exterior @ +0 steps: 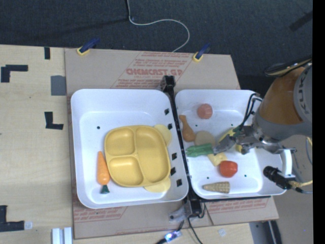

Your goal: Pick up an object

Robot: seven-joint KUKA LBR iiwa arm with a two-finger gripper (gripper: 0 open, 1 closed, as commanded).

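End effector [222,146] low in right bin [244,96], finger spread unclear, cannot tell. Tip just beside green vegetable [199,150]; tomato [228,168] at five o'clock.

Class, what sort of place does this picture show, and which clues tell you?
Probably a robotics lab test bench: a robot arm reaches over two white bins holding toy food like a carrot, on taped cardboard.

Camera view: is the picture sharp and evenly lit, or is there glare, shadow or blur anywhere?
In the camera view the light is soft and even, with no harsh glare on the white bins; the yellow tray casts only a faint shadow; the whole picture is slightly soft, so the small items near the gripper blur together; the floor above the bench is dim.
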